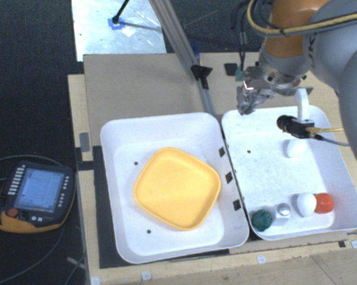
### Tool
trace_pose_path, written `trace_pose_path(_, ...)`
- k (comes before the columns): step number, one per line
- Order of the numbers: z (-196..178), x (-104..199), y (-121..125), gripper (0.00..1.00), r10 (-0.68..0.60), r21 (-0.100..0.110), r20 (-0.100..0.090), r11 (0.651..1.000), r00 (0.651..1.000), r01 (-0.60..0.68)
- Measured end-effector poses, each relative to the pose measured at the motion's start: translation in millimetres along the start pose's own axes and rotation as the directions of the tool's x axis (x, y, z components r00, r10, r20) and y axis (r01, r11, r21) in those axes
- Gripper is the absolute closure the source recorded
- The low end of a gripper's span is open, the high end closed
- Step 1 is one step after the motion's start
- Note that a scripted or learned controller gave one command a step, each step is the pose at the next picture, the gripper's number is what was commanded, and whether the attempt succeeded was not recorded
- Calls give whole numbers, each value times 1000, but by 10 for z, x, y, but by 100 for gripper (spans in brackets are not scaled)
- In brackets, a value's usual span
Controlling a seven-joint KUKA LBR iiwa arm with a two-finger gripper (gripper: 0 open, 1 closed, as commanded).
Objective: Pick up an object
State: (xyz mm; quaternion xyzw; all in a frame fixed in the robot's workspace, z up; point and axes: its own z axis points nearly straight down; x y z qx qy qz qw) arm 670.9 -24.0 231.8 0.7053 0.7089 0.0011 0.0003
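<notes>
White bins, two of them, sit side by side on a tan surface [143,80]. The left bin [116,193] carries one thing, a yellow plate [177,187] with rounded corners, lying flat near the bin's middle. The right bin [264,175] carries five small things. Four stand in a row along its near edge: one green ball [261,219] in the near left corner, then one small silver piece [283,210], one white ball [306,204], and one orange ball [324,203] touching that white one. A second white ball [295,148] lies apart from the row, toward the right edge.

One arm [343,40], grey with an orange band [296,0], reaches in from the right, and its jaws hang over the far left corner of the right bin, well apart from all five things. Whether the jaws are wide or narrow, I cannot tell.

Dark carpet [26,89] surrounds the surface. On it, off the left edge, rests one pendant [33,193] with a lit screen. One grey pole [176,34] slants over the far edge.
</notes>
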Motion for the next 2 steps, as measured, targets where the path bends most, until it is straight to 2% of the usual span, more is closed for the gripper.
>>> trace_pose_path(1,-33,552,-66,100,0,1,0,1000,1000,0)
trace_pose_path(2,46,1136,41,100,0,2,0,1000,1000,0)
